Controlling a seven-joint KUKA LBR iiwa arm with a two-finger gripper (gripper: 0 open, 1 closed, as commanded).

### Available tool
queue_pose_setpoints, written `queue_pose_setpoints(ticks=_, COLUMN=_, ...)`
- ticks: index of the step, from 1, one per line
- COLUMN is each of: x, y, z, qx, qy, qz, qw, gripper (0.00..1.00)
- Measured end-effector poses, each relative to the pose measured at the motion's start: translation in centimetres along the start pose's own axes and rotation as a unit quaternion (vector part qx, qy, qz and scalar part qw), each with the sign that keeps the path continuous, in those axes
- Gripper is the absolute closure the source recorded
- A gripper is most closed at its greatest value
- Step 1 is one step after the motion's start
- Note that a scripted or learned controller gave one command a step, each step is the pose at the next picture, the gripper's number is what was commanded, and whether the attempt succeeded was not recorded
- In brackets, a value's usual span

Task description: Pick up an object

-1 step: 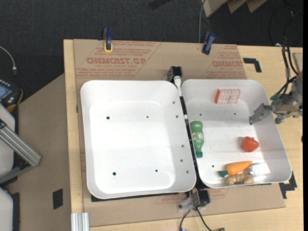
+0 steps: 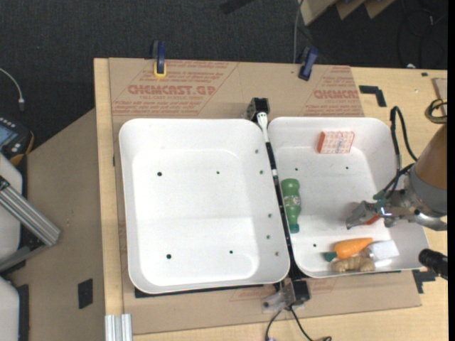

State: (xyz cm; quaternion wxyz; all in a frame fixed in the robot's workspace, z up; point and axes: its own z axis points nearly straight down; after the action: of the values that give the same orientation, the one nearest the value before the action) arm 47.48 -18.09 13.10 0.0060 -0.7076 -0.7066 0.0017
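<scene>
Tool [image 2: 361, 216] low in right bin [image 2: 313, 130], grip state unclear, nothing seen held; approach step; carrot [image 2: 353, 247] just below, near front wall, green bottle [image 2: 290, 203] at left wall; next: descend onto carrot, close

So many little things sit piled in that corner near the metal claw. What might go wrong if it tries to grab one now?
1. The pincer hovers just above the carrot, which touches a tan lumpy item and a clear packet; closing there may catch two things or push them apart.
2. That cluster lies against the right bin's near rim, so a finger might strike the wall.
3. The green bottle lies along the divider, hard to straddle.
</scene>
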Motion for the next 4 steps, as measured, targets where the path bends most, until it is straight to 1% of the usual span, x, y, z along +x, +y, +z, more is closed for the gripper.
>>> queue_pose_setpoints(ticks=1, x=-0.3, y=0.5, z=-1.4, qx=-0.007, qy=-0.004, qz=0.000, qw=1.0000, gripper=1.00)
queue_pose_setpoints(ticks=2, x=-0.3, y=0.5, z=-2.3, qx=-0.008, qy=-0.005, qz=0.000, qw=1.0000, gripper=1.00)
queue_pose_setpoints(ticks=3, x=-0.3, y=0.5, z=-2.3, qx=-0.008, qy=-0.004, qz=0.000, qw=1.0000, gripper=0.00)
queue_pose_setpoints(ticks=4, x=-0.3, y=0.6, z=-3.3, qx=-0.009, qy=-0.005, qz=0.000, qw=0.9999, gripper=1.00)
